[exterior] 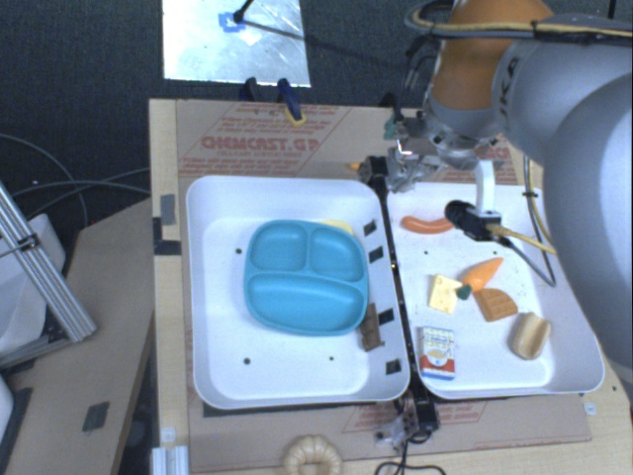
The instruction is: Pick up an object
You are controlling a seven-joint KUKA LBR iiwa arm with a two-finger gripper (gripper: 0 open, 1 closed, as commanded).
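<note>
Currently the pincer [407,171] sits over the far edge of the right bin [574,364], by the divide between bins; finger state cannot be told from this view. The right bin holds a sausage [426,225] near its far edge, a carrot piece [483,272] and cheese wedge [445,293] mid-bin, a bread slice [497,305], a bread roll [529,335] toward the right edge, and a small carton [438,352] at the near left corner. The left bin [218,364] holds a blue divided tray [305,275].
</note>
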